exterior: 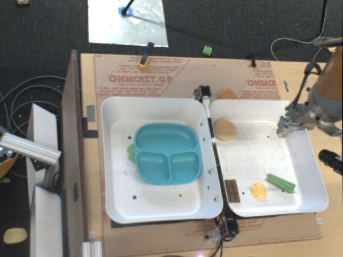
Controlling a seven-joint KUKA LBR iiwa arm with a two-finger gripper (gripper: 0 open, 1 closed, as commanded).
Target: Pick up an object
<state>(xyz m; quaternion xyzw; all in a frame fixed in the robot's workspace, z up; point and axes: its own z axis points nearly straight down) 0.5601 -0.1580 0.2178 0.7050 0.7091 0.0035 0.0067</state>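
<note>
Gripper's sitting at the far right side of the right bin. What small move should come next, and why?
Probably shift the gripper toward the near side of the right bin and lower it over the green block. The gripper sits above the bin's right rim with nothing under it, and that block lies closest, apart from the yellow piece.

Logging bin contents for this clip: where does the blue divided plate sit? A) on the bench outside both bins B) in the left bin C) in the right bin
B: the blue divided plate lies flat inside the left bin, beside the divider between the bins.
</note>
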